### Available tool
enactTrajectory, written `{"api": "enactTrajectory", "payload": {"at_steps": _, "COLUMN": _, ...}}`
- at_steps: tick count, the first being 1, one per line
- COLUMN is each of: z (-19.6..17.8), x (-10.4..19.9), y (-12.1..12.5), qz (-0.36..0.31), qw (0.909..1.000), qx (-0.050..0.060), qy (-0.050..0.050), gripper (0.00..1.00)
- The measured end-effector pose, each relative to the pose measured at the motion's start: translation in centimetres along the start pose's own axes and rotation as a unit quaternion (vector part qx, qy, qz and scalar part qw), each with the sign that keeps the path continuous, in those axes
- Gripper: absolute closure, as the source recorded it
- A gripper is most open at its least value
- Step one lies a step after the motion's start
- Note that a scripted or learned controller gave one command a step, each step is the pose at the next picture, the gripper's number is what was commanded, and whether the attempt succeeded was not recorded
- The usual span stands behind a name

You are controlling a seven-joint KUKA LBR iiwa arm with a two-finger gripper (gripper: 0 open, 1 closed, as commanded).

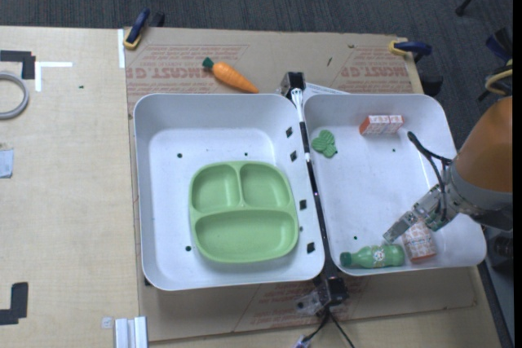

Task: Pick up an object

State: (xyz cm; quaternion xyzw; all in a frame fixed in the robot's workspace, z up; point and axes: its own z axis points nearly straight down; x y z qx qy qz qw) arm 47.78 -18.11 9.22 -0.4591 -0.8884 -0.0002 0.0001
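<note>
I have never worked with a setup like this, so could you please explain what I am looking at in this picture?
This is one fixed camera looking down at a slant on a bench. Two shallow white bins sit side by side. The left bin holds a green divided plate. The right bin holds a small green toy, a red and white box, a green bottle lying on its side, and a small carton. A toy carrot lies outside the bins, on the cardboard behind them. The grey and orange shape at the right is a robot arm; its gripper is low in the right bin, beside the carton and bottle. I cannot see anything held between its fingers.
</note>
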Motion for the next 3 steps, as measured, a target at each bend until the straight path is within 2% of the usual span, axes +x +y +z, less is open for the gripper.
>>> {"api": "enactTrajectory", "payload": {"at_steps": 1, "z": -1.0, "x": -0.1, "y": 0.1, "qz": 0.002, "qw": 1.0000, "qx": -0.002, "qy": -0.002, "gripper": 1.00}}
{"api": "enactTrajectory", "payload": {"at_steps": 2, "z": -11.4, "x": 1.6, "y": 1.7, "qz": 0.106, "qw": 0.9943, "qx": -0.001, "qy": -0.001, "gripper": 1.00}}
{"api": "enactTrajectory", "payload": {"at_steps": 3, "z": -12.7, "x": 9.1, "y": 6.5, "qz": 0.182, "qw": 0.9833, "qx": 0.000, "qy": -0.001, "gripper": 1.00}}
